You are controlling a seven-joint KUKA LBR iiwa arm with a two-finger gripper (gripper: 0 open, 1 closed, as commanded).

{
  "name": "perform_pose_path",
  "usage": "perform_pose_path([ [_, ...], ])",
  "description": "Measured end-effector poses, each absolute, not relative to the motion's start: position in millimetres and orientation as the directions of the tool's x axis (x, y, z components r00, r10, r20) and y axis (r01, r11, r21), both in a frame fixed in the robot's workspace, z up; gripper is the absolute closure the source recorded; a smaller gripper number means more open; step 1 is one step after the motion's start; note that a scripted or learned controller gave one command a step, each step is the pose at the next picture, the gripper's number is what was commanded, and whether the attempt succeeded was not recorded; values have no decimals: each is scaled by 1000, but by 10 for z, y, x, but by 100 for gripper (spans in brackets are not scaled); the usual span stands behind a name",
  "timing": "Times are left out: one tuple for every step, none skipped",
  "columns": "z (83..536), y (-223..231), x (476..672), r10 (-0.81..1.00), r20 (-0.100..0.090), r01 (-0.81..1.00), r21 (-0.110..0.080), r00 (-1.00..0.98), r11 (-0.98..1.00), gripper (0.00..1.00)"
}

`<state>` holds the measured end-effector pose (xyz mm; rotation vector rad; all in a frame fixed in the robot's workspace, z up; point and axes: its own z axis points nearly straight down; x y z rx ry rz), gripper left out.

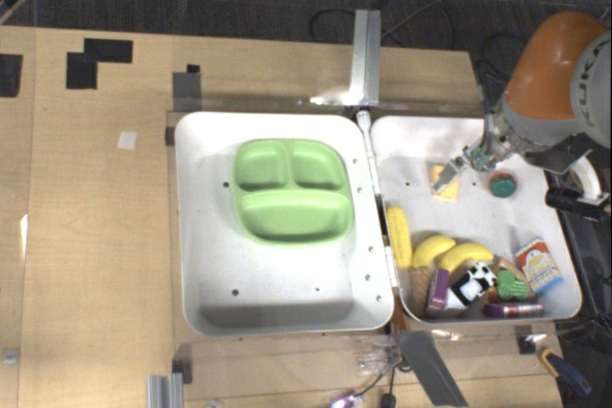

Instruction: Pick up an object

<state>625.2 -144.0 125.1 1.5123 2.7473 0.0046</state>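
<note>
Over the right bin (pixel 564 234), near its far wall, the gripper (pixel 475 158) hangs low at the end of the grey arm (pixel 550 86) with its orange band. Its tip sits just beside a small yellow wedge (pixel 445 183) that looks like a toy piece of cheese, lying on the bin floor toward the far left of that bin. Whether the fingers stand apart or together cannot be made out at this size, and nothing can be seen between them.

That wedge is the likeliest thing to be picked, being closest. It is probably light, hard plastic, stiff and a little slick, with sloping faces that could squirt out of a pinch; a grip across its two flat parallel sides, low down, would seem safest. A small green round thing (pixel 503 185) lies just to the right of the gripper, apart from the wedge.

Along the near edge of the same bin lies a crowded heap: a corn cob (pixel 400 236) against the left wall, two bananas (pixel 449 253), a purple tube (pixel 439 289), a black and white toy (pixel 475 280), a green toy (pixel 513 284) and a small carton (pixel 538 265), many touching one another.

Beside it, the left bin (pixel 206 234) holds a green divided plate (pixel 290 189), lying flat toward the far side, its three compartments bare.
</note>
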Motion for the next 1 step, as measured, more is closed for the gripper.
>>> perform_pose_path([
  [903, -1378, 5924, 939, -5, 939, 11, -344, 344, 0],
])
